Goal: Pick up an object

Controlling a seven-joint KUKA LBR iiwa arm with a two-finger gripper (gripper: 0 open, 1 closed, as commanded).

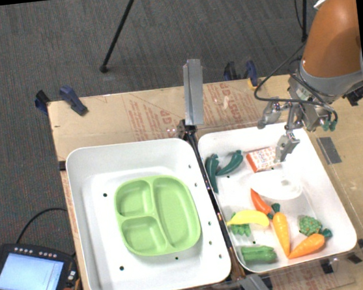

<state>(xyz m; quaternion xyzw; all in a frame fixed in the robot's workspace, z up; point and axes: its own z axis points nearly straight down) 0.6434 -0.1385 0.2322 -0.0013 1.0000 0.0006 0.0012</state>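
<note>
Over the right bin (336, 197), the gripper (287, 146) is hanging just beside a small orange-and-white packet (262, 159) lying near the far wall — its jaws are standing apart, with nothing between them. That packet is looking like the nearest candidate: flat, light, probably flimsy, so pinching it across its short edges seems wisest. Further toward the front, toy carrots (282, 230) are lying — rigid, smooth plastic, likely to slip unless taken mid-body.

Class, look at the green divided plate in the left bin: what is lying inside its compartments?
The green divided plate sits flat in the left bin, and all three compartments show bare green bottoms. Whatever is beneath the plate is covered by it.
</note>
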